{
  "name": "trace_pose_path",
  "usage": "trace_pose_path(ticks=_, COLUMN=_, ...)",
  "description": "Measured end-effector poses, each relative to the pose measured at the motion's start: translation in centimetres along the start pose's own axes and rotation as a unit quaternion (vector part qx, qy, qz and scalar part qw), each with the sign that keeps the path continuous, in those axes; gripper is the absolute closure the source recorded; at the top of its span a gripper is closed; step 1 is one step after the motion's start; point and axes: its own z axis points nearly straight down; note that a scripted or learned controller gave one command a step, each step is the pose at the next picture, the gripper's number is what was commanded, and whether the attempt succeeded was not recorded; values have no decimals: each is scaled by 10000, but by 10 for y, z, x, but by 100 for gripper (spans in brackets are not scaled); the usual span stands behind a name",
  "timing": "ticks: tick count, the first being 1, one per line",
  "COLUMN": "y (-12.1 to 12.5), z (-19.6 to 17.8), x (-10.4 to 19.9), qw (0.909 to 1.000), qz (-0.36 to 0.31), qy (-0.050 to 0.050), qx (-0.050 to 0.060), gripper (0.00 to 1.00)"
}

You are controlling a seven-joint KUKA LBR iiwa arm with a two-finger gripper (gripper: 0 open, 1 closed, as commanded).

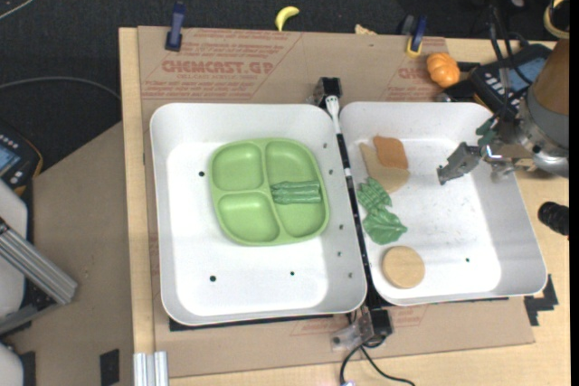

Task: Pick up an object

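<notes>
In the right bin lie three loose things: a tan-orange block at the back left, a crumpled green leafy piece by the left wall, and a round tan disc near the front. My gripper hangs over the back middle of this bin, reaching in from the right. It is right of the block and apart from it, and nothing shows in it. The left bin holds a green divided plate with a green ridged item in its right compartment.
The bins sit on a cardboard sheet held by blue clamps. A yellow banana shape and an orange fruit lie outside, behind the bins. Cables and dark gear crowd the right edge.
</notes>
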Motion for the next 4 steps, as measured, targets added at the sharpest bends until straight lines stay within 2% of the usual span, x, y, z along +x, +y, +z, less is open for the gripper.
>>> trace_pose_path(ticks=1, y=-52, z=154, x=22, qw=10000, qz=9, qy=24, qx=66, gripper=0)
trace_pose_path(ticks=2, y=-47, z=136, x=21, qw=10000, qz=10, qy=-5, qx=-12, gripper=100)
trace_pose_path(ticks=3, y=-46, z=45, x=97, qw=10000, qz=-45, qy=9, qx=-44, gripper=100)
trace_pose_path(ticks=4, y=-47, z=-16, x=161, qw=10000, qz=-32, qy=6, qx=-29, gripper=100)
